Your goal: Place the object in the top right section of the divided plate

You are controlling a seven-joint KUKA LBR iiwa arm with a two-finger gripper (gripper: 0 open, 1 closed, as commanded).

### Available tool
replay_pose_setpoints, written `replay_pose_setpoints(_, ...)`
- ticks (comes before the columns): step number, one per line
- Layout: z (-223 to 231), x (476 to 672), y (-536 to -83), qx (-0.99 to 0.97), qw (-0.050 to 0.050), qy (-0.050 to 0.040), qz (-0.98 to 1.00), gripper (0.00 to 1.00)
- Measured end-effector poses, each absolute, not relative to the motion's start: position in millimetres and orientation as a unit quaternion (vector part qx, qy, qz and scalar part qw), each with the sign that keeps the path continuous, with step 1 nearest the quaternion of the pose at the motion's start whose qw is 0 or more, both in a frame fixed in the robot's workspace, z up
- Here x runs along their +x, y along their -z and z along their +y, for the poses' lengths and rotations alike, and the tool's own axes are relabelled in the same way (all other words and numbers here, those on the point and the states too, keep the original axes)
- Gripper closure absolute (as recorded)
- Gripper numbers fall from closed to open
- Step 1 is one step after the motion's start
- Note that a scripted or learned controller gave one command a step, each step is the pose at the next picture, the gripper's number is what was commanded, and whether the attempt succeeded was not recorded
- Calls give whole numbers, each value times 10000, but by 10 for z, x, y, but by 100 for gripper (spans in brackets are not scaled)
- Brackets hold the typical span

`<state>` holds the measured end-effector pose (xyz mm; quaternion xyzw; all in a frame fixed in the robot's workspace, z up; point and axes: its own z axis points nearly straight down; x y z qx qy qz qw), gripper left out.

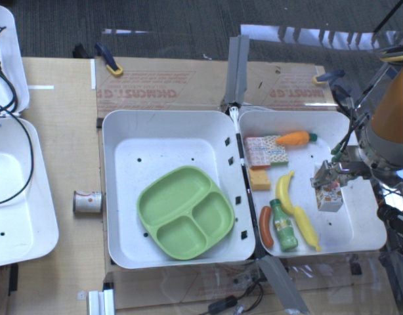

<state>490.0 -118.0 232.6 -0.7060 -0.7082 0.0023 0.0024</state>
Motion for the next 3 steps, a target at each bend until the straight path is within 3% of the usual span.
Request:
replay_pose_setpoints(1,-317,5163,-1877,-5996,30,-26,-8003,100)
replay_pose_setpoints(2,-466,5058,-3048,-5770,7,-20,-8167,100)
replay_pose_setpoints(3,419,5076,-2884,-4947,23,-28,-8691,100)
